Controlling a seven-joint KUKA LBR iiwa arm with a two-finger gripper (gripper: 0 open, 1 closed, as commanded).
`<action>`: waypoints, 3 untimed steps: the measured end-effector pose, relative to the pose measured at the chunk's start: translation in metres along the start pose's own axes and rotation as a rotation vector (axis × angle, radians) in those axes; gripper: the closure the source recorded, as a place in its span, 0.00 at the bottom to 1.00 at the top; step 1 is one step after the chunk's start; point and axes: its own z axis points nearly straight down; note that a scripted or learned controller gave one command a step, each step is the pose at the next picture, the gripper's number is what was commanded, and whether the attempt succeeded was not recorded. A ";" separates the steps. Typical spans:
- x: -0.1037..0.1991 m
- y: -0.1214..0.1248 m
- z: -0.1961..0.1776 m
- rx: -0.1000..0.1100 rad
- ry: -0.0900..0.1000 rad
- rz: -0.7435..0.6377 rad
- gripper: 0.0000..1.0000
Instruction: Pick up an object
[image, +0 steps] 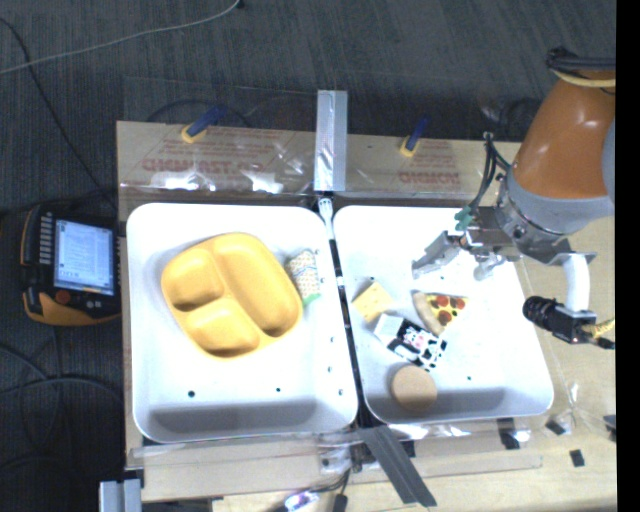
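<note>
Four items, pizza slice (441, 308) nearest, lie below the spread, empty gripper (462, 256) in the right bin (500, 385).

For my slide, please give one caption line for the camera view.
KUKA gripper hovers above the right bin near a pizza slice toy; a yellow divided tray lies in the left bin.

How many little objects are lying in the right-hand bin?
4: a yellow wedge near the left wall, a pizza slice mid-bin, a black-and-white toy below them, and a tan round piece at the front. None looks hidden.
</note>
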 end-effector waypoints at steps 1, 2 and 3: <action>0.007 -0.012 0.075 0.000 0.000 -0.156 0.00; 0.008 -0.012 0.066 0.000 0.002 -0.158 1.00; -0.036 -0.029 -0.011 -0.003 -0.003 -0.371 1.00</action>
